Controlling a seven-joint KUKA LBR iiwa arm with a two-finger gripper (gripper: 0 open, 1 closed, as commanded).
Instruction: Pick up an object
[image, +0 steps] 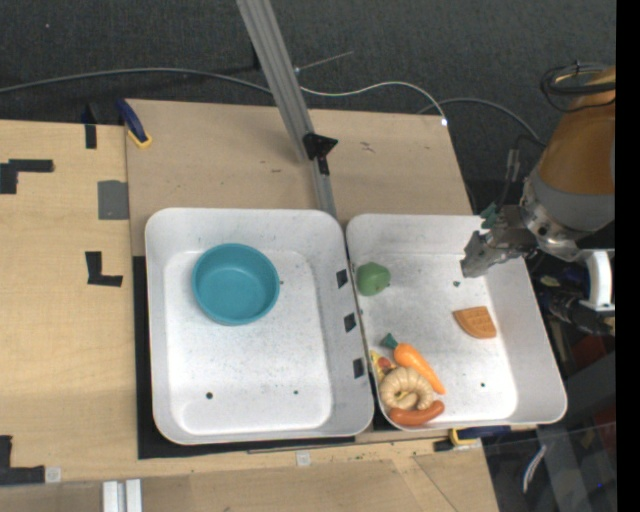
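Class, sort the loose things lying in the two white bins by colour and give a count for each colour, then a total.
Blue: 1, the bowl
Green: 1, the round green piece
Orange: 2, the carrot and the orange wedge
Beige: 1, the coiled pastry
Red: 1, the sausage
Total: 6

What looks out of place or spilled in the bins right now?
Nothing spilled or damaged. The carrot, a beige toy and a red piece are heaped together against the right bin's near-left corner, touching. The blue bowl sits upright.
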